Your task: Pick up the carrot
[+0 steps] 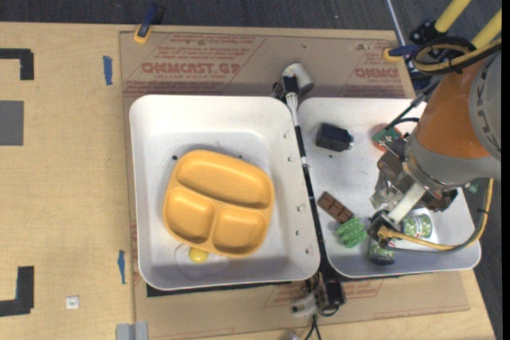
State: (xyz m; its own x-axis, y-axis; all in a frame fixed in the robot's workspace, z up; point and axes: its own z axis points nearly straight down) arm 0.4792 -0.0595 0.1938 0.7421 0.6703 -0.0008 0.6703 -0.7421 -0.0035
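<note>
Low in the right shallow white bin (446, 263), the grey two-finger claw (386, 224) points down among the clutter; whether it is wide or narrow, I cannot tell. A small orange piece (382, 232) at its tip may be the carrot, too hidden to be sure. Just left lies a green knobbly plastic block (351, 232), then a brown chocolate-bar piece (335, 209). A black boxy object (334, 138) sits farther up. Across the divide, the left white bin (151, 171) holds a yellow-orange divided plastic tray (217, 201).
</note>
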